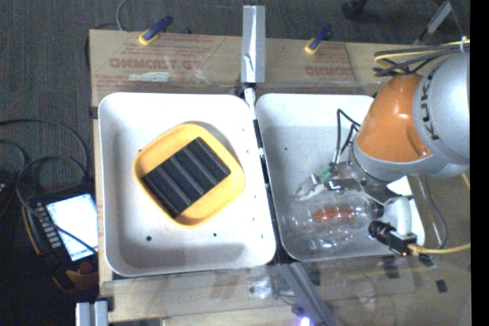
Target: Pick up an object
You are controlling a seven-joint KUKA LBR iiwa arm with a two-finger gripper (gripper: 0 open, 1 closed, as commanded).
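Yellow pad with black ribbed centre lies tilted in the left bin. Clear plastic bottle lies on its side in the right bin, near its front wall. Arm reaches over the right bin from the right; pincer sits low just above the bottle, touching or nearly so. Pincer state: cannot tell. Both bins sit on the cardboard-covered counter.

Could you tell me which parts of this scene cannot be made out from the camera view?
- Gripper: the arm's orange band hides most of it, so its state is unclear.
- Clear plastic object in the right bin: transparent and blurred, so its outline is uncertain.
- Right bin's far right side: covered by the arm.
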